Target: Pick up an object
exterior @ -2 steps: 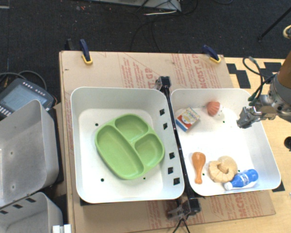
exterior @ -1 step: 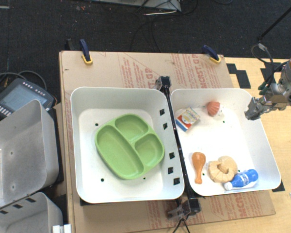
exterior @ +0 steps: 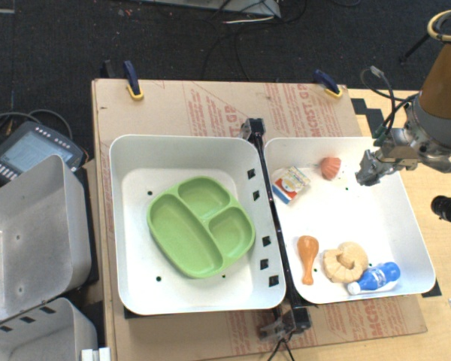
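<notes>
We see the grey arm's dark two-finger pincer (exterior: 367, 173) hovering over the upper right part of the right shallow white bin (exterior: 406, 224); we cannot tell how it is set. Near it, to the left, lies a small pink ridged shell-like toy (exterior: 330, 167), and beside that a white, red and blue carton (exterior: 290, 183). Toward the bin's near edge sit an orange toy drumstick (exterior: 308, 257), a tan twisted pastry (exterior: 344, 261) and a blue and white bottle (exterior: 374, 278) touching it. The left white bin (exterior: 128, 201) holds a green three-compartment plastic tray (exterior: 201, 226) on the brown cardboard-topped counter (exterior: 210, 104).
</notes>
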You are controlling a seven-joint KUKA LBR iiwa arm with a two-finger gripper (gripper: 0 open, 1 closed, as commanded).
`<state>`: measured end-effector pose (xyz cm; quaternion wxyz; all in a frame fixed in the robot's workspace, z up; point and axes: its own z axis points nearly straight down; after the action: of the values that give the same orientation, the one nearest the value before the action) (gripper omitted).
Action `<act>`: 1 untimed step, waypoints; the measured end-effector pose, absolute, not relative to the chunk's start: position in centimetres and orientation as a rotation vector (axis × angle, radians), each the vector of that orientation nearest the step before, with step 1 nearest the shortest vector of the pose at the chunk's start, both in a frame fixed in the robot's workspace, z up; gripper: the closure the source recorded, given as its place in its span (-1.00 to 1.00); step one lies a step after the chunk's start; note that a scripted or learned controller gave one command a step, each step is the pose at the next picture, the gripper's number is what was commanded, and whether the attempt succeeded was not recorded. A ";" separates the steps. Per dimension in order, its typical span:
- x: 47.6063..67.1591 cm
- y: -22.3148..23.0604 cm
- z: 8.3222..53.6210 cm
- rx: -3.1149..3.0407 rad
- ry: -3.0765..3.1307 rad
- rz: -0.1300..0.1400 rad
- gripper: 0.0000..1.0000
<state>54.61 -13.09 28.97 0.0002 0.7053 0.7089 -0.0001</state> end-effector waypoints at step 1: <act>55.5 -8.3 27.5 2.215 2.230 -0.001 1.00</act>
<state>55.51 -8.27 27.46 -0.0008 0.7046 0.7096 -0.0003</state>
